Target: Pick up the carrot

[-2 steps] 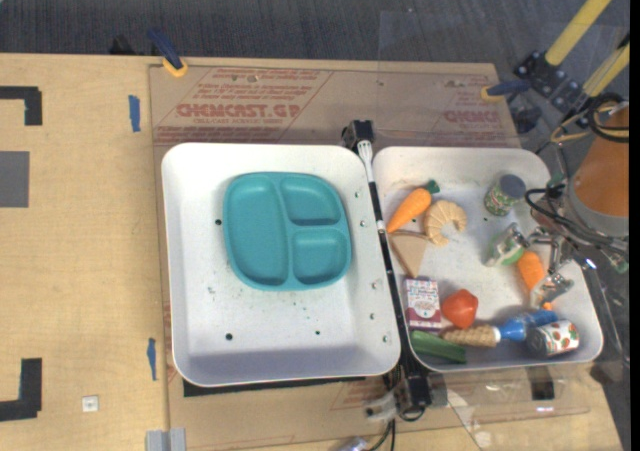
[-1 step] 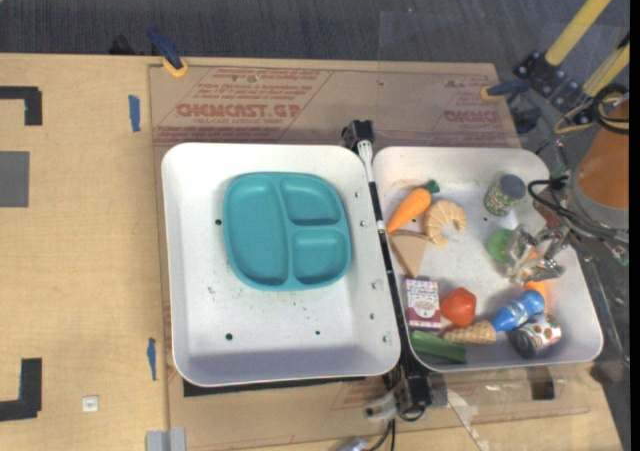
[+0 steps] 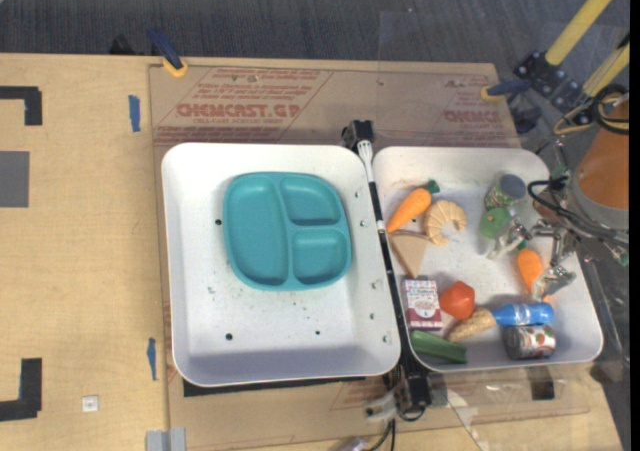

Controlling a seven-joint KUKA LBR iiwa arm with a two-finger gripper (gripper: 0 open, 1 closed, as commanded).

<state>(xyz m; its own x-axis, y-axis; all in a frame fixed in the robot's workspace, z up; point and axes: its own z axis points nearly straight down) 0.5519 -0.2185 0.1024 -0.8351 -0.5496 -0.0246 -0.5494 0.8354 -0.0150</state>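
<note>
Two orange carrots lie in the right bin point(image 3: 585, 339). A larger carrot with a green top point(image 3: 410, 207) rests near the bin's left wall. A smaller carrot point(image 3: 529, 268) sits at the right side. My gripper point(image 3: 540, 257) reaches in from the right, low over this smaller carrot. It is open, with one metal finger point(image 3: 517, 235) at the carrot's upper left and the other at its lower right. The carrot lies between them on the bin floor.
The right bin also holds a beige shell-shaped toy point(image 3: 445, 220), a green toy point(image 3: 495, 217), a red tomato point(image 3: 458, 299), a small pink box point(image 3: 421, 301), a blue bottle point(image 3: 524, 314), a can point(image 3: 528, 341) and a green pod point(image 3: 438, 346). A teal divided plate point(image 3: 288, 229) sits in the left bin.
</note>
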